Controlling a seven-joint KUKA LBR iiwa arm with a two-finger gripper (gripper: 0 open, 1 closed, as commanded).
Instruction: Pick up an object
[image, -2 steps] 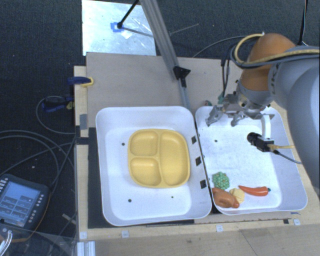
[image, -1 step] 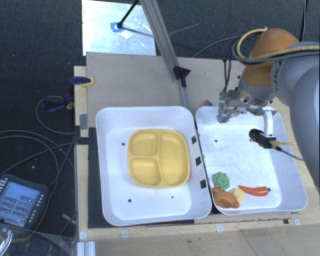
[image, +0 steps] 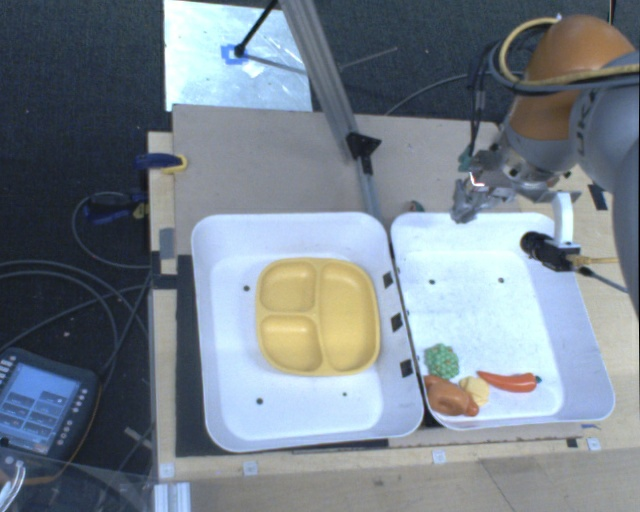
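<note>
A grey robot arm with a glossy orange band reaches in from three o'clock, its gripper poised over the far rim of the right bin; whether it is spread or pressed together cannot be told. Toy food clusters near the bin's six o'clock edge, well apart from the gripper: a knobbly green broccoli floret, a smooth red chili pepper, a brownish-orange lump and a pale yellow piece. In the left bin, a matte yellow plate with three compartments and rounded corners sits at centre.
</note>
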